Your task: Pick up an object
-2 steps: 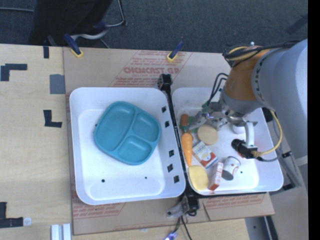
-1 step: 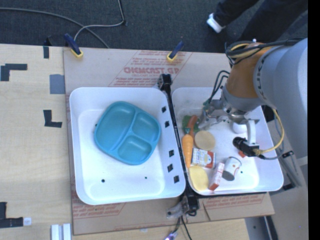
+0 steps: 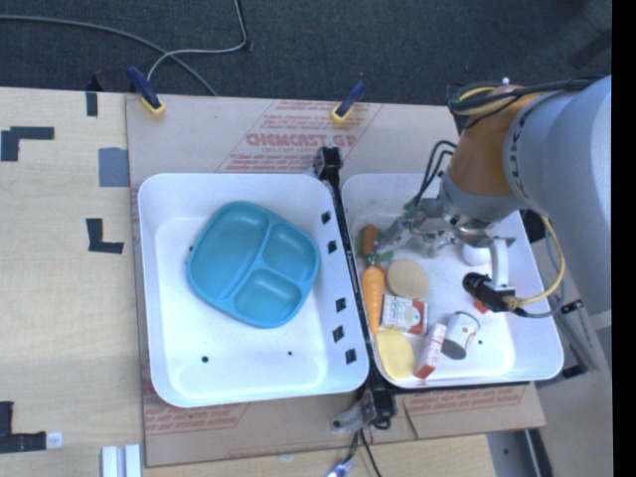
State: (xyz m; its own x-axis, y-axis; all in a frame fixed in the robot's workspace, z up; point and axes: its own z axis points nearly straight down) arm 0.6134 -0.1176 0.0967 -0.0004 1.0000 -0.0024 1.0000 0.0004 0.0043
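— Looks like a robotics lab, not a home or kitchen.

— Why a lab?

— Sits on a cardboard sheet printed with red lettering, clipped at its far edge by two blue-and-yellow clamps. Just left of the cardboard, black and grey tape marks stuck on the pale wooden bench. Beyond the cardboard, dark carpet with a loose cable trailing across it.

— Anything else?

— On the cardboard, two white bins side by side, and over its right end a grey industrial arm with an orange band and exposed yellow wiring.
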